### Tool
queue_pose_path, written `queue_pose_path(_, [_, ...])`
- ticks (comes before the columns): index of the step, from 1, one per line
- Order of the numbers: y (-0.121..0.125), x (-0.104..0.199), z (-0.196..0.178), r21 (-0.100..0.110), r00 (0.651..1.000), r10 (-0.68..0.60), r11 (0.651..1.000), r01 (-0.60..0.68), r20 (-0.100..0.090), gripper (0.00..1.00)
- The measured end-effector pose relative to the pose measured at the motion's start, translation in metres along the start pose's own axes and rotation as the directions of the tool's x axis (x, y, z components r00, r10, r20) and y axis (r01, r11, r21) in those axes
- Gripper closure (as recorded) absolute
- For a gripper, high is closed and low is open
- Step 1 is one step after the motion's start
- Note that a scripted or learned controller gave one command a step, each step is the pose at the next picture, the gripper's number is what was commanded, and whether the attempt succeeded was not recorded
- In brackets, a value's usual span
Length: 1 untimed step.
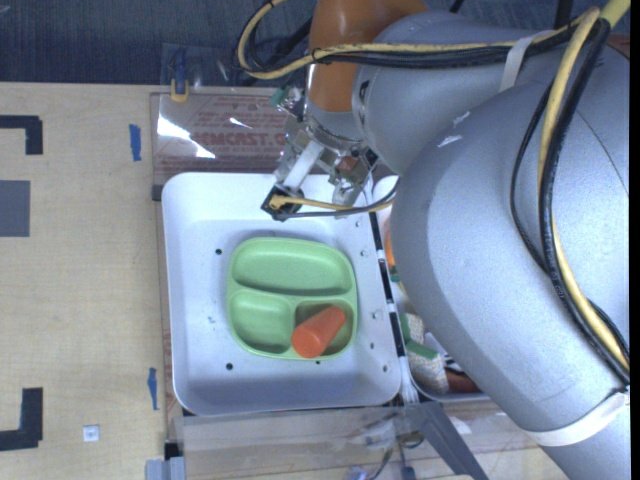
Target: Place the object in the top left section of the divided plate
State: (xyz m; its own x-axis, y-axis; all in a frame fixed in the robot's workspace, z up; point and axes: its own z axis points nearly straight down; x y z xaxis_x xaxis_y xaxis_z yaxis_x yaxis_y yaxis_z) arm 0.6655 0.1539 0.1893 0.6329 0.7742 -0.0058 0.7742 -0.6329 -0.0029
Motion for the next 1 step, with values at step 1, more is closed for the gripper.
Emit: queue_pose_path(1, [-0.0274,0.0270,0.0940,0.005,1.000,-0.010,1.000,0.010,0.004,0.00])
